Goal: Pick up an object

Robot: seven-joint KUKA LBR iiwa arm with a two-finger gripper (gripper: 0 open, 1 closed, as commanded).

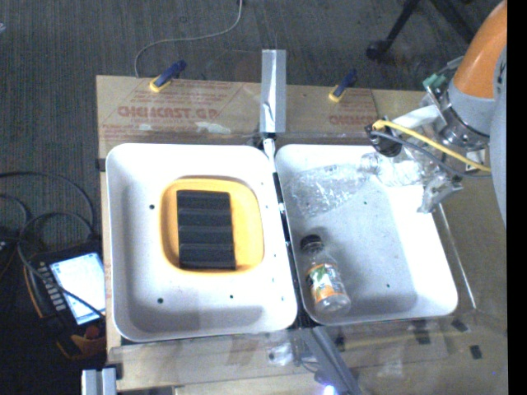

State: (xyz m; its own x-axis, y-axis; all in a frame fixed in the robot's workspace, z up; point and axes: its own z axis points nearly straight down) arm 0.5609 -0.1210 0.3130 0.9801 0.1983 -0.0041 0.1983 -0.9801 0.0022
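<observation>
- Small bottle (pixel 324 282): black cap, orange label. Lies at 7 o'clock in right bin (pixel 395 253), cap pointing to 11 o'clock, close to the left wall.
- Left bin (pixel 123 245): yellow tray (pixel 251 220) dead centre, with a black ridged block (pixel 206 229) sitting in it.
- Clear bottle (pixel 329 183): crumpled, lying across the right bin from 11 to 1 o'clock. Its right end is just beside the gripper.
- Gripper (pixel 431 189): at 2 o'clock of the right bin, over the far-right rim, low. Jaw opening: cannot tell. Nothing visibly held, and contact with the clear bottle is unclear.
- Metal strip (pixel 272 89) stands at 12 o'clock, on the seam between the bins.
- Board (pixel 206 109) behind the bins has a clamp (pixel 167 75) at 11 o'clock and a second clamp (pixel 343 83) at 1 o'clock.
</observation>
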